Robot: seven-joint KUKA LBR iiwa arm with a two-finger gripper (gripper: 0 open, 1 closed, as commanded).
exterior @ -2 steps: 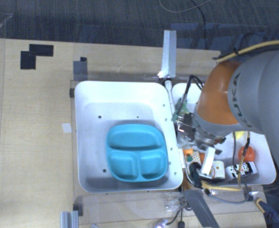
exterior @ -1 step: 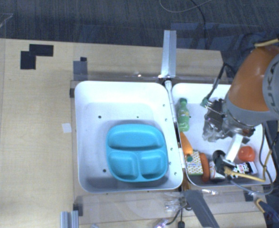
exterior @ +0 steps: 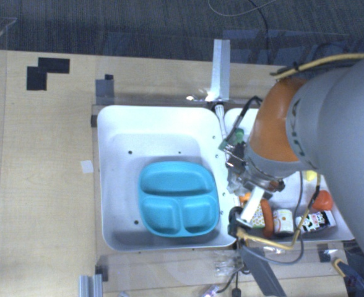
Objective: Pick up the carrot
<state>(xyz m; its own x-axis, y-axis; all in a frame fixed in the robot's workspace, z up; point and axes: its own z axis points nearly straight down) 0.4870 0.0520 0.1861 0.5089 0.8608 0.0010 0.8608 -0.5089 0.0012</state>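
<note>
Orange carrot (exterior: 267, 218), apparently just beside the jaws (exterior: 250, 212), right bin (exterior: 293, 243); jaws' opening and hold cannot be told.

Robot lab: bench (exterior: 39, 166), white bins (exterior: 114, 135), arm (exterior: 330, 122).

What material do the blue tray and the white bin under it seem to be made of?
Blue tray: probably moulded plastic, matte, judging by its even colour, rounded rims and three pressed compartments. White bin: likely plastic too, smooth and slightly glossy, with soft rounded corners; painted metal cannot be excluded.
</note>
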